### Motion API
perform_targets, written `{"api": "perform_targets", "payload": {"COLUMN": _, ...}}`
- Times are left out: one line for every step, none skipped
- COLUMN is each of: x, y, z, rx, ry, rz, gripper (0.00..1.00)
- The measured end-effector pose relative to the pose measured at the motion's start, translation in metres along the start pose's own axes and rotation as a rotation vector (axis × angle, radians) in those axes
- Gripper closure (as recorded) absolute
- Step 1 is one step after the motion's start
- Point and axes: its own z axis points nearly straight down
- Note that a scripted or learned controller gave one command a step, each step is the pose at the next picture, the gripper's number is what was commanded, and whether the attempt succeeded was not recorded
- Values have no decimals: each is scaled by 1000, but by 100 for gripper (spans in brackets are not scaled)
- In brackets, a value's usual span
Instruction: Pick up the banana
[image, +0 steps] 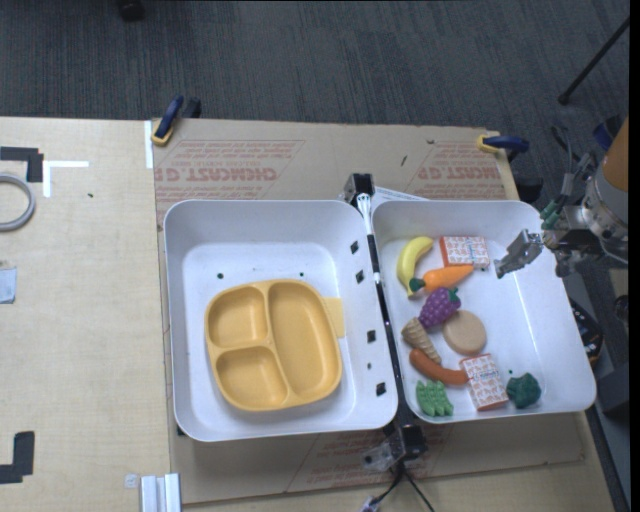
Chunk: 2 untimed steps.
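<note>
The yellow banana (413, 258) lies at the far left of the right bin (545, 310), curved and nearly upright in the view. An orange carrot (447, 275) touches its lower end, and a small red and white carton (465, 249) lies just to its right. My gripper (520, 252) hangs over the right half of that bin, roughly a hand's width to the right of the banana, past the carton. Nothing shows in its grasp. The arm's grey wrist with its orange band (620, 160) comes in at the right edge.
Purple grapes (438, 307), a tan round piece (465, 332), a cone (421, 340), a sausage (438, 370), a green piece (433, 398), a second carton (484, 381) and broccoli (523, 389) fill the right bin's near half. The left bin (190, 300) holds a yellow divided plate (272, 343).
</note>
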Motion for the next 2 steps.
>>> {"api": "perform_targets", "payload": {"x": 36, "y": 71, "z": 33, "rx": 0, "ry": 0, "rz": -46, "gripper": 0}}
{"api": "perform_targets", "payload": {"x": 91, "y": 82, "z": 75, "rx": 3, "ry": 1, "rz": 28, "gripper": 0}}
